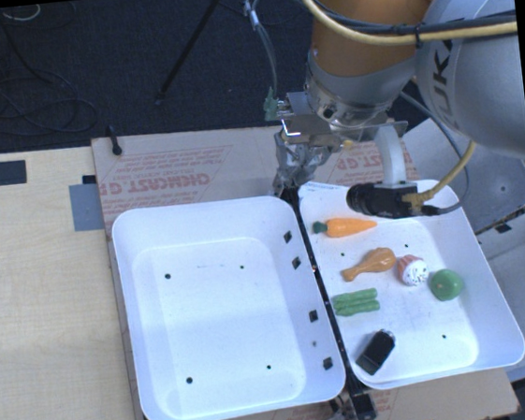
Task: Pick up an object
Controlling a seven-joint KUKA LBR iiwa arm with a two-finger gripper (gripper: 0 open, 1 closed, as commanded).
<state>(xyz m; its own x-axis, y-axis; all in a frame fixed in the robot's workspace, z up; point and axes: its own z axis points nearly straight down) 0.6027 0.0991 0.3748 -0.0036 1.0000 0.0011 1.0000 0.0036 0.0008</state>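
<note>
You see the hand [291, 178] above the far rim, where the left bin [219, 322] meets the right bin [456, 338] on the worktop [38, 305]. You cannot tell whether it is wide or narrow. Everything to pick lies in the right bin. The carrot [345, 227] is nearest the hand. Toward you come a tan drumstick [370, 263], a red and white ball [411, 270] just beside a green ball [446, 284], a green pod [355, 303] and a black block [376, 351].

In the right bin [431, 364] lie orange carrot [347, 227], drumstick [370, 263], red-white ball [412, 270], green ball [446, 284], green pods [356, 303]; black block [376, 350] nearest
</note>
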